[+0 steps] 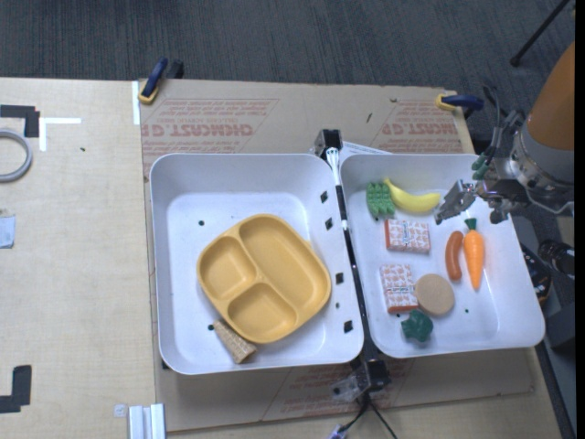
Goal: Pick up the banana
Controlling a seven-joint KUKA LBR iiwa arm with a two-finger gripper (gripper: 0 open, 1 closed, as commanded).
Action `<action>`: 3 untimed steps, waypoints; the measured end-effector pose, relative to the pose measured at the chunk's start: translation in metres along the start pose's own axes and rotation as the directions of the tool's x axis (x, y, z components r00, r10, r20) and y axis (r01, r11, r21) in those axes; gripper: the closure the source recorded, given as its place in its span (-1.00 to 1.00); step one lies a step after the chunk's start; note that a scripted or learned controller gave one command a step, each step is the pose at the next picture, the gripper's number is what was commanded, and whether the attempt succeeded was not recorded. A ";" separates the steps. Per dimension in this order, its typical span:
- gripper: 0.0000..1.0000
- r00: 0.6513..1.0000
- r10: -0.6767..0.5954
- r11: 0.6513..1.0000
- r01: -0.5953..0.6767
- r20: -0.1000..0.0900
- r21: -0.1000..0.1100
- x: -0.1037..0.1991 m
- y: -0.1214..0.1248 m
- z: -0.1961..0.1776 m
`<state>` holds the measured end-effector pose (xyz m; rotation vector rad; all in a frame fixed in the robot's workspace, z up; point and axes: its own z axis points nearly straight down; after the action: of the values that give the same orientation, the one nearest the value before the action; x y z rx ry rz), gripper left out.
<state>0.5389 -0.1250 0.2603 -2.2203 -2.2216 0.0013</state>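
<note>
The yellow banana (412, 198) lies curved near the back of the right bin (512, 332), touching a green leafy toy (378, 199) on its left. My gripper (474, 208) hangs over the right bin's back right part, just right of the banana's tip and above the carrot's green top. Its fingers are open with nothing between them. The left fingertip (450, 205) is a short way from the banana's right end.
The right bin also holds two small cracker boxes (407, 236) (398, 287), a red sausage (453, 255), a carrot (473, 258), a round tan cookie (435, 295) and broccoli (418, 327). In the left bin (174, 245) lie a yellow divided plate (263, 277) and a toast piece (235, 342).
</note>
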 end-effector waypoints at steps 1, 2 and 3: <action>-1.00 0.994 -0.107 0.994 0.107 0.001 -0.001 0.043 0.085 0.017; -1.00 0.972 -0.236 0.972 0.236 0.001 -0.001 0.025 0.111 0.146; -1.00 0.963 -0.270 0.963 0.270 0.000 0.000 0.024 0.083 0.168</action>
<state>0.6213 -0.1010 0.0923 -1.8968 -2.5040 0.0010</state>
